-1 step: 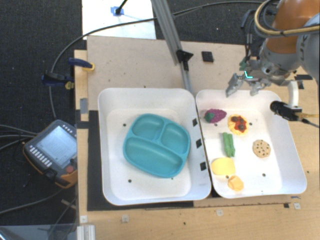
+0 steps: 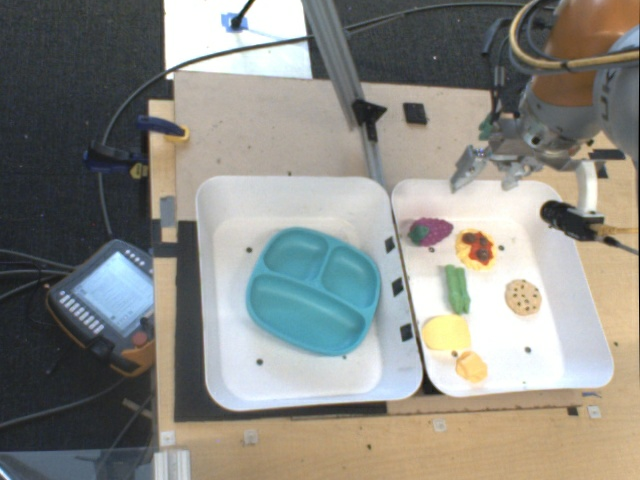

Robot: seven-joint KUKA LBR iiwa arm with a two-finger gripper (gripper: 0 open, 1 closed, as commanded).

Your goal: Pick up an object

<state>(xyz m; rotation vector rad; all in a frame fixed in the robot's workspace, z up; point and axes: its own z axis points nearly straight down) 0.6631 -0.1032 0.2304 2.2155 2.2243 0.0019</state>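
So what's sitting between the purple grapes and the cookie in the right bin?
In the camera view, the small pizza slice lies between the purple grapes and the cookie.

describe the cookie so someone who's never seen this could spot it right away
Start at the right-hand shallow white bin, the one holding small toy foods. Along its right side lies a flat round tan cookie dotted with dark chips. Its neighbours are a green pod-like piece and a yellow lump; nothing else is speckled.

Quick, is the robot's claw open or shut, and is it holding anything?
Claw: open, holding nothing, above the far edge of the right bin.
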